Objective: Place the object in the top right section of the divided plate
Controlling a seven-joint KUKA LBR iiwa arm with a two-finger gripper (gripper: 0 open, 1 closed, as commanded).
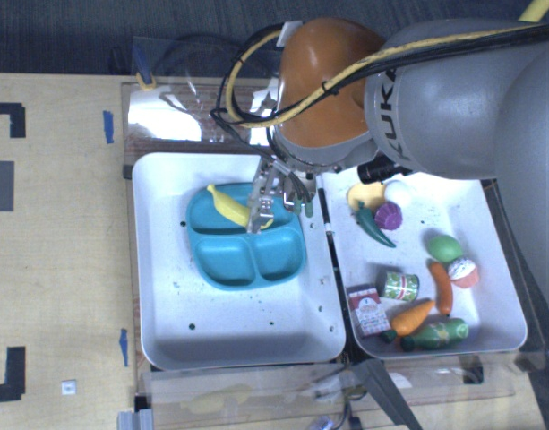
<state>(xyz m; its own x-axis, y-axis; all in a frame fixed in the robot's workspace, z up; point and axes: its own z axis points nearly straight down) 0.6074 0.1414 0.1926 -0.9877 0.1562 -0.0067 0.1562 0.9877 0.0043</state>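
Banana (227, 204) lies in the blue divided plate (247, 271), at its upper section; gripper (267, 206) hovers alongside, claw state undeterminable; release unconfirmed.

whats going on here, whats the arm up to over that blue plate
The arm's gripper is down over the blue divided plate in the left bin. A yellow banana lies across the plate's upper section, right beside the fingers; whether they grip it is unclear. The right bin has a pile of other toy foods, including a carrot and a small can.
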